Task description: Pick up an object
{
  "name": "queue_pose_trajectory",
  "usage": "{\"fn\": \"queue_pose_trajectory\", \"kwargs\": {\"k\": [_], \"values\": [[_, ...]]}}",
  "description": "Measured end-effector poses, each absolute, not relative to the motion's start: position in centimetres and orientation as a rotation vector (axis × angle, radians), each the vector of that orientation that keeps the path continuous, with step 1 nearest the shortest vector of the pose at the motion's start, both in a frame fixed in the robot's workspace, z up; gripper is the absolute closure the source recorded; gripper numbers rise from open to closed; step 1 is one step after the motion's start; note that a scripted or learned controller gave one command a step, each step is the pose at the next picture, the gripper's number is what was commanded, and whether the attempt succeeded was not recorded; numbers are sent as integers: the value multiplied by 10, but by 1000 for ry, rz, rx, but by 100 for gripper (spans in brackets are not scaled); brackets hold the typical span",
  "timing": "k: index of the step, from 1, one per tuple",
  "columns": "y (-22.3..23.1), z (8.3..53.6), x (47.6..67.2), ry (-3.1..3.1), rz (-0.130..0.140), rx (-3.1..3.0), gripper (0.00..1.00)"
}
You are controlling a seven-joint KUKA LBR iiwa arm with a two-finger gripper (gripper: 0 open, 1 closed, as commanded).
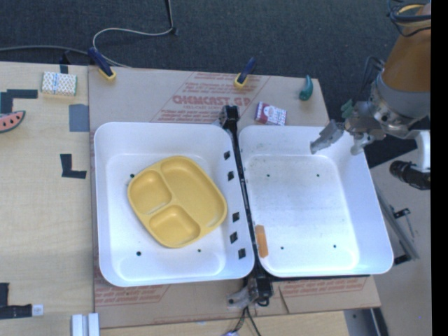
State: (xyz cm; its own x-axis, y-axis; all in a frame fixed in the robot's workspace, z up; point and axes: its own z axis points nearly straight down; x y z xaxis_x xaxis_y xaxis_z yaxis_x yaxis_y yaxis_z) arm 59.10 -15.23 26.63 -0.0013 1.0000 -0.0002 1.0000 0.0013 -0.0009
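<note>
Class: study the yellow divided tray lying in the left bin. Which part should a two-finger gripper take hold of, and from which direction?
Likely the raised outer rim of the yellow tray, approached from above. It lies flat and looks too broad to span, so one finger would go inside a compartment and one outside. The edge facing the gripper lies closest, though the bin's divider crowds it.

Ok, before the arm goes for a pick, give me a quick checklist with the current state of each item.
1. Target in bin: small orange object lies in the right bin, against its left wall. Ok.
2. Other option: yellow tray sits flat in the left bin. Ok.
3. Gripper over target: it sits at the right bin's top right edge, far from both. Not ok.
4. Gripper holding anything: nothing seen in it. Ok.
5. Jaws open: cannot tell.
</note>
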Motion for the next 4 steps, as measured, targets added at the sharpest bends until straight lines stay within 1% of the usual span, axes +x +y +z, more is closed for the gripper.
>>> {"fn": "queue_pose_trajectory", "kwargs": {"k": [1, 2, 3, 4], "values": [[-163, 132, 663, -2221, 5, -2217, 0], [-150, 86, 640, -2224, 0, -2222, 0], [-150, 96, 640, -2226, -1, -2224, 100], [-150, 96, 640, -2226, -1, -2224, 0]]}}
